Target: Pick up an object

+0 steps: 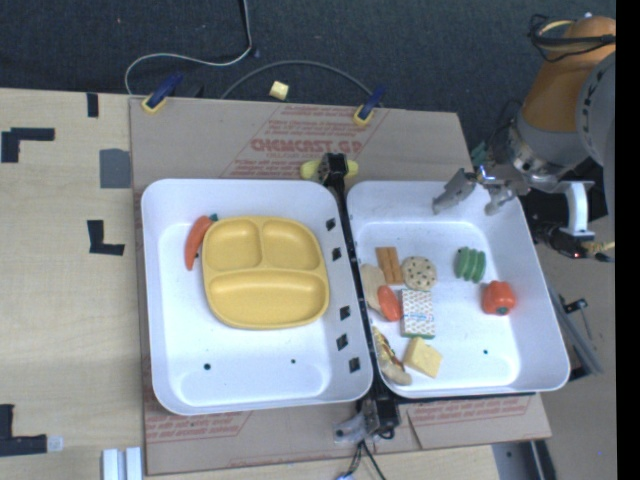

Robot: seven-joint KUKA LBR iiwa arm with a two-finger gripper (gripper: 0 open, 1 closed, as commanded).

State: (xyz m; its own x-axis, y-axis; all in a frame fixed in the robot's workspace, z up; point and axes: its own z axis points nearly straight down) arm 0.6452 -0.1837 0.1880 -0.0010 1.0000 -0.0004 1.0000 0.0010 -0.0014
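Observation:
My gripper (476,195) hangs over the far edge of the right bin (455,373), its two grey fingers spread apart and open, nothing between them. Below it in the right bin lie a green pepper-like piece (469,263), a red tomato (498,298), a round cookie (418,272), an orange-brown wafer (388,264), a patterned white block (418,313), a yellow cheese wedge (423,357) and a small orange piece (388,303). The left bin (180,368) holds a yellow divided plate (265,271) and an orange carrot (197,240).
Both bins rest on a cardboard sheet (300,133) held by blue-yellow clamps (160,95). A black divider with clips (342,268) runs between the bins. A cable (240,38) trails over the dark floor behind, beside a small yellow cube (279,90).

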